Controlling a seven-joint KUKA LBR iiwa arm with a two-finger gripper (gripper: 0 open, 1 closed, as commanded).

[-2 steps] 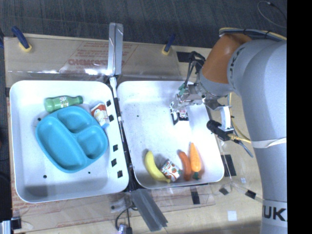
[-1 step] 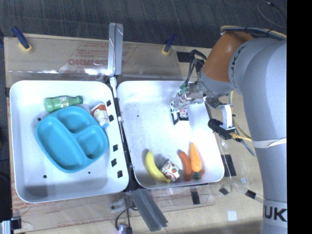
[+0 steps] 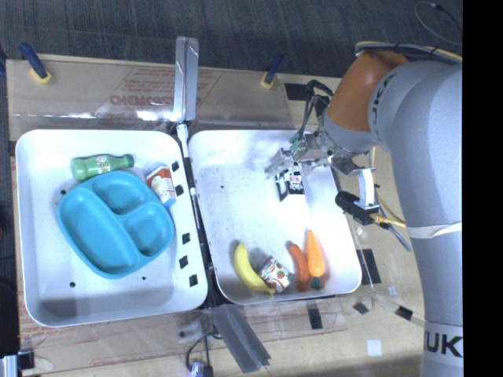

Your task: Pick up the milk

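Note:
A small red-and-white carton (image 3: pixel 161 184), which looks like the milk, lies in the left bin (image 3: pixel 31 234). It is wedged between the blue divided plate (image 3: pixel 116 222) and the bin's right wall. My gripper (image 3: pixel 291 177) hangs over the upper middle of the right bin (image 3: pixel 236 163), far to the right of that carton, with bare white floor under it. A second small red-and-white pack (image 3: pixel 275 274) lies at the right bin's front, between a banana and two carrots.
A green bottle (image 3: pixel 100 164) lies above the blue plate in the left bin. The banana (image 3: pixel 247 268) and the carrots (image 3: pixel 306 259) line the right bin's front edge. My grey arm (image 3: pixel 416 132) covers the right bin's right side.

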